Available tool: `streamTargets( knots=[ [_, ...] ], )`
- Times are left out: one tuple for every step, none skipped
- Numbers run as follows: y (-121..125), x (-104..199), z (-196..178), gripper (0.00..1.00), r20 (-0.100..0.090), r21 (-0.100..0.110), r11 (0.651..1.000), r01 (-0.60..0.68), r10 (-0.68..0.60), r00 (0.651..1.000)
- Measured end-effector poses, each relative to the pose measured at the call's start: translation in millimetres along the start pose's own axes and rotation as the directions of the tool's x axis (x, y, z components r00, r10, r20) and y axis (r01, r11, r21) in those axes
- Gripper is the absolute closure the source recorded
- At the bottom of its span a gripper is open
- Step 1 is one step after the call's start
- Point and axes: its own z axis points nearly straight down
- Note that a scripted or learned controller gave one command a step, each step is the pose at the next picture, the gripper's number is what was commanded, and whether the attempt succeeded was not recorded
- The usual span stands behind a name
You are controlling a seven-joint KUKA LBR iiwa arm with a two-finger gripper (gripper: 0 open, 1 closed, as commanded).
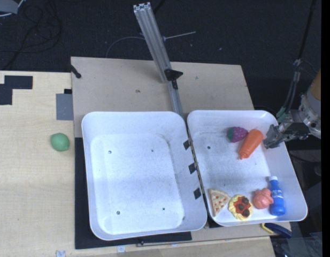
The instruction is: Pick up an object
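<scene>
The right bin [223, 165] holds an orange carrot [250, 143] beside a purple grape bunch [237, 134] near its far right corner. Along its front lie a pizza slice [217, 201], a round pizza toy [240, 206], a pink toy [262, 198] and a blue bottle [276, 196]. My gripper [275, 137] hangs at the bin's right rim, just right of the carrot, with dark fingers pointing left. Nothing shows between them.
The left bin [135, 175] sits beside the right one, joined by black clips [192, 167]. A green ball [60, 142] lies on the bench at far left. A slanted aluminium rail [156, 42] rises behind the bins. A yellow-blue object [277, 229] peeks out under the right bin's front corner.
</scene>
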Motion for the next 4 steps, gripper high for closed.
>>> streamTargets(
  knots=[
    [3.9,46.4,0.4,1.00,-0.001,0.000,1.000,0.002,-0.002,1.000],
    [-2.8,98.4,10.8,1.00,-0.001,0.001,1.000,0.002,-0.002,1.000],
    [-6.1,149.4,28.1,1.00,-0.001,0.001,1.000,0.003,-0.003,1.000],
    [5.7,190.9,36.5,1.00,0.000,0.001,1.000,0.002,-0.002,1.000]
  ],
)
